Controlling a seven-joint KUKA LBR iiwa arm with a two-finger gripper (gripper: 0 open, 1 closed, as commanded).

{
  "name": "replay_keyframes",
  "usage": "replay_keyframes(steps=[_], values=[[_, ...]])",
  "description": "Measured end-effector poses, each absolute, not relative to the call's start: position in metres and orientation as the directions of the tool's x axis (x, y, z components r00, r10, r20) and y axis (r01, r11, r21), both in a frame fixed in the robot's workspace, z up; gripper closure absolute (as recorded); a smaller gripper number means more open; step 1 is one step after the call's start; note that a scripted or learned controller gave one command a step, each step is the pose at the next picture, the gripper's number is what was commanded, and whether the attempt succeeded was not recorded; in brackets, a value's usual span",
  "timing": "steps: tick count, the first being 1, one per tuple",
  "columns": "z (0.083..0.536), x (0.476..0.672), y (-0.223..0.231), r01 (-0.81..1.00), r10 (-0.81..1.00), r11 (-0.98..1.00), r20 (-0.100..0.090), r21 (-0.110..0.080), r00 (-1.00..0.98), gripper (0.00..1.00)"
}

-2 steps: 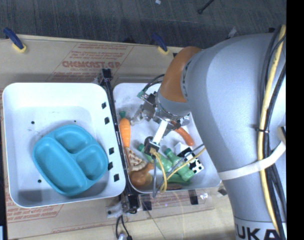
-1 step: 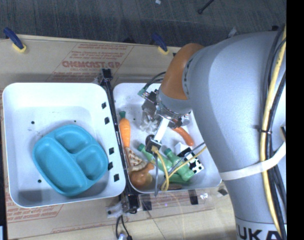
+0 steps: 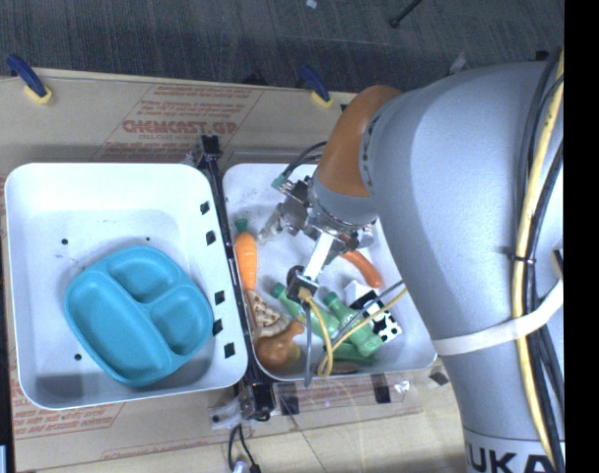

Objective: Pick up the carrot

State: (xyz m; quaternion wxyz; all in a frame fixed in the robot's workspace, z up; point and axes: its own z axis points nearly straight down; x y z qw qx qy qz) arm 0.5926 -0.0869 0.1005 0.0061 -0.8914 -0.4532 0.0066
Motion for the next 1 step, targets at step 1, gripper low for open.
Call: replay_keyframes(steps=[1], values=[[0.11,0.5926,-0.0854,0.81,0.811,-0.586,-0.006,-0.024,0.586,1.0]])
